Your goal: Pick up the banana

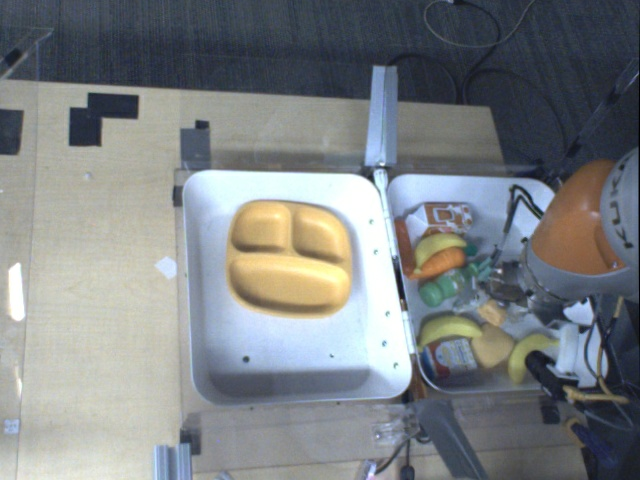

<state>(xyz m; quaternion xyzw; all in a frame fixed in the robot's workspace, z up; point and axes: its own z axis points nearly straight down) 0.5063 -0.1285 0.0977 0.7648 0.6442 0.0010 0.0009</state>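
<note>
The tabletop (100, 298) is pale wood and carries two shallow white bins side by side. The left bin (210, 358) holds a yellow three-part tray (290, 256), lying flat near its middle. The right bin (520, 186) is crowded with toy food. The arm (585, 230) reaches in over that bin's right side, its orange band above the far right corner; whether the jaws are wide or narrow I cannot tell, for the wrist hides them. One banana (448, 328) lies in the lower part of the right bin, just above a small jar (455, 356). A carton (445, 214) sits near the bin's top, a carrot (443, 262) lies just below it, and a green piece (440, 290) lies between carrot and banana.
</note>
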